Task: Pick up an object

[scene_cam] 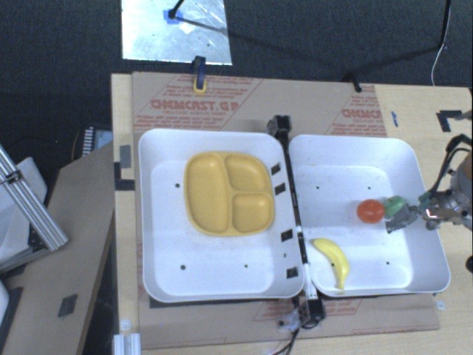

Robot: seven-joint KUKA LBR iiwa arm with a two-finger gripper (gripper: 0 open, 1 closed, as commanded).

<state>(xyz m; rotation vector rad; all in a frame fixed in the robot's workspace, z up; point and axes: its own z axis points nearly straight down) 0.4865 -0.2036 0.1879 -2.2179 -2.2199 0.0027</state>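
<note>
In the right bin lie a yellow banana near the front left corner and a red-orange round fruit toward the right. A small green object sits right beside the fruit, on its right. My gripper reaches in low over the bin's right edge, its tip touching or just next to the green object. Whether the green object is held cannot be made out. The arm's wrist is at the frame's right edge.
The left bin holds a yellow divided plate in its middle. A black divider strip runs between the two bins. Cardboard lies under the bins, and a metal sheet lies at the back.
</note>
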